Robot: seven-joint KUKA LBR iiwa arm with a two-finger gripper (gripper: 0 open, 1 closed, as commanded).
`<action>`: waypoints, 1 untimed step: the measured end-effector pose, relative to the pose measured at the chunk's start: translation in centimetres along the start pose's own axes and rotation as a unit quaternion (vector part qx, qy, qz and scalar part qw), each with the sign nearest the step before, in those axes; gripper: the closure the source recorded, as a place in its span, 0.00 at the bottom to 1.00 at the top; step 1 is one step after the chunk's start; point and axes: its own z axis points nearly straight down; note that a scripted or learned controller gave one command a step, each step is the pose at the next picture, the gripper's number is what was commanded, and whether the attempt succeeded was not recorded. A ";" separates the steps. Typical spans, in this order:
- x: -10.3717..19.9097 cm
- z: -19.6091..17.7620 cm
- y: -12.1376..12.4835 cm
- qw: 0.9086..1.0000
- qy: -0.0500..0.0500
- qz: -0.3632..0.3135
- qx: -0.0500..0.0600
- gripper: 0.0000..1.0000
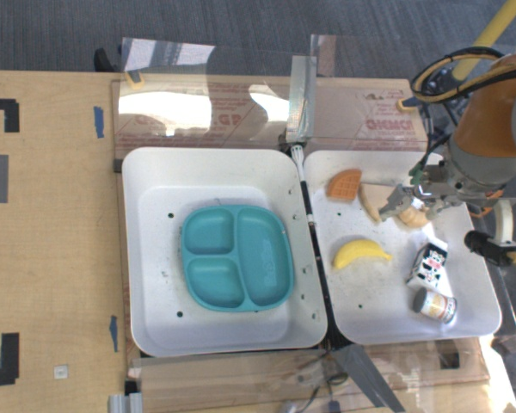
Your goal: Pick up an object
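Two white bins side by side on the counter (pixel 43 231). Left bin (pixel 146 188) holds a teal divided plate (pixel 237 257), three compartments, lying flat near the middle. Right bin (pixel 473 304) holds several things: orange waffle-like piece (pixel 345 185) far left, yellow banana (pixel 361 253) centre-left, a black-and-white carton (pixel 429 265) lying on its side to the right, a small jar or can (pixel 436 305) just near of it. A tan flat piece (pixel 375 200) and a beige lump (pixel 412 217) sit at the far side. Gripper (pixel 410 198) is low over that tan and beige pair, fingers look spread, nothing visibly pinched. Arm comes in from the right.
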 end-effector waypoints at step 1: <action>4.1 4.5 7.2 1.000 -0.003 0.000 -0.010 0.00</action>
